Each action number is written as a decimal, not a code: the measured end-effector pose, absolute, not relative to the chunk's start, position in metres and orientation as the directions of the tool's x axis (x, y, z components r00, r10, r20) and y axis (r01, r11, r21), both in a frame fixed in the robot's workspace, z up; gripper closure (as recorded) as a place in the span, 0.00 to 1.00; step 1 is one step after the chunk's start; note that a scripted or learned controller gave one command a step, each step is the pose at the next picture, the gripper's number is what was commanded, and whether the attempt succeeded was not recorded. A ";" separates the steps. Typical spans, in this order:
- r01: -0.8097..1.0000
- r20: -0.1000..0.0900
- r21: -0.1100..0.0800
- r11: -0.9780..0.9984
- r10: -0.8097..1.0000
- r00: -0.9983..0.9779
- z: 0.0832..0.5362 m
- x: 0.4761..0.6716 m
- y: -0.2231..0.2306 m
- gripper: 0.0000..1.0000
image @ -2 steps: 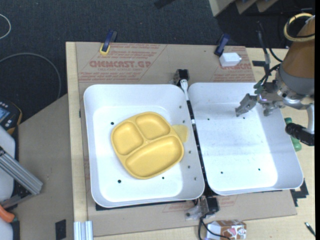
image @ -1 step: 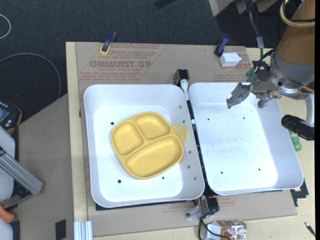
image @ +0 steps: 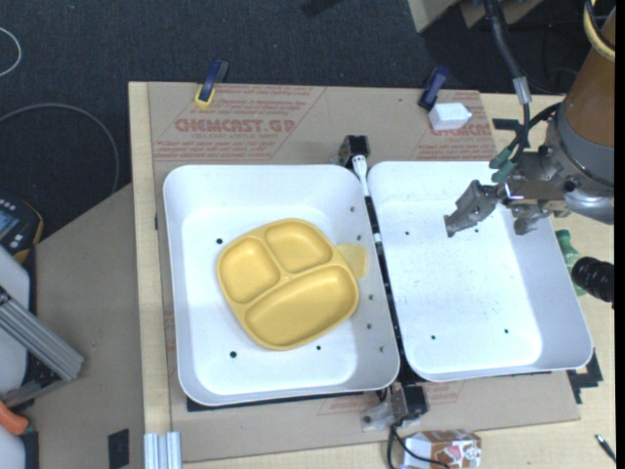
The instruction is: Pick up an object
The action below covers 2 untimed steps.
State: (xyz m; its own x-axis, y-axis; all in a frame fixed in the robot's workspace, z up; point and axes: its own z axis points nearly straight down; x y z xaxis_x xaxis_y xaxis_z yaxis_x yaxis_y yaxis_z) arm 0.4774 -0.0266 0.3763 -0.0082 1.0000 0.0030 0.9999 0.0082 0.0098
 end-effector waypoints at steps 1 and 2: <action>1.000 0.005 0.020 0.011 1.000 -0.011 0.525 0.480 0.056 0.00; 1.000 0.000 0.005 0.001 1.000 -0.001 0.527 0.480 0.051 1.00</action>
State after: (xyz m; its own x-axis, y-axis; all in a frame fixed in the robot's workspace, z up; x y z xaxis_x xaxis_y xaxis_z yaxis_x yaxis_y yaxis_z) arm 0.4801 0.0514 0.5270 -0.0014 1.0000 0.0001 1.0000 0.0014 0.0053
